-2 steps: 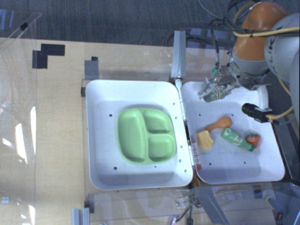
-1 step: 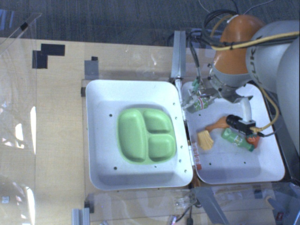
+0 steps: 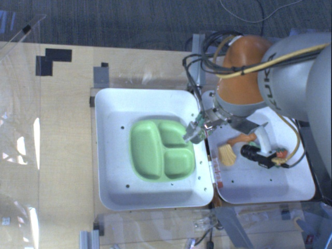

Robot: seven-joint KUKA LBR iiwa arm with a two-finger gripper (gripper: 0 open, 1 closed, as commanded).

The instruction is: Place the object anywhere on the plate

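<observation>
- Camera view: a pale wooden bench (image 3: 52,139) bears two shallow white plastic bins side by side, the left bin (image 3: 109,139) and the right bin (image 3: 270,188).
- A light green plastic plate (image 3: 150,149) with three compartments lies flat in the middle of the left bin. One long compartment is on its left and two smaller ones are on its right.
- The grey arm (image 3: 290,77) with its orange band (image 3: 244,61) reaches in from the right, across the far part of the right bin.
- The two-finger gripper (image 3: 194,132) is at the plate's right rim, beside the far right compartment and close to the wall between the bins.
- I cannot tell whether the gripper is open or closed, nor whether it has hold of anything.
- A small brush with an orange handle and tan bristles (image 3: 228,153) lies in the left part of the right bin, bristles toward the near side. It is apart from the plate and to the right of the gripper.
</observation>
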